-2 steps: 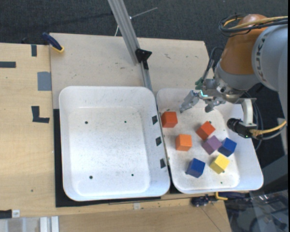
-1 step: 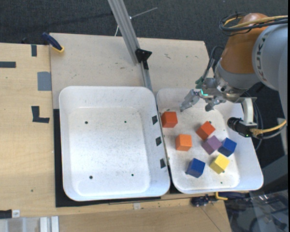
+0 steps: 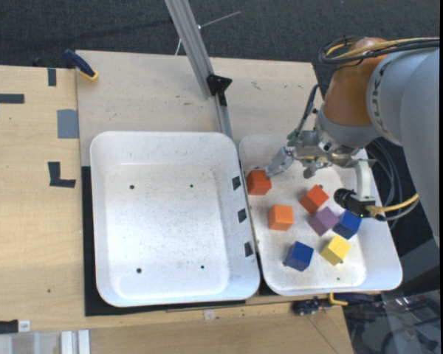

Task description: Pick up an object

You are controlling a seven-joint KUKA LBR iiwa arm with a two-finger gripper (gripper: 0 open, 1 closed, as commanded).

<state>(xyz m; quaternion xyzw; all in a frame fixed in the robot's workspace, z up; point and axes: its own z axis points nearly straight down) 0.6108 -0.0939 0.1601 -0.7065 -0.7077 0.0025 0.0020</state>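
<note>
Where arm (image 3: pixel 369 87) overhangs, right bin's (image 3: pixel 376 275) far corner.

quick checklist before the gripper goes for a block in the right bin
1. Blocks to pick in the right bin: ok, six lie there.
2. Gripper over that bin: ok, it hangs above the bin's upper part.
3. Nearest target: ok, the red-orange block lies just below and left of the gripper, apart from the rest.
4. Room around that block: not ok on one side, it sits close to the bin's left wall.
5. Gripper free of any block: ok, none shows between its fingers.
6. Crowded cluster: not ok, purple block and blue block touch.
</note>
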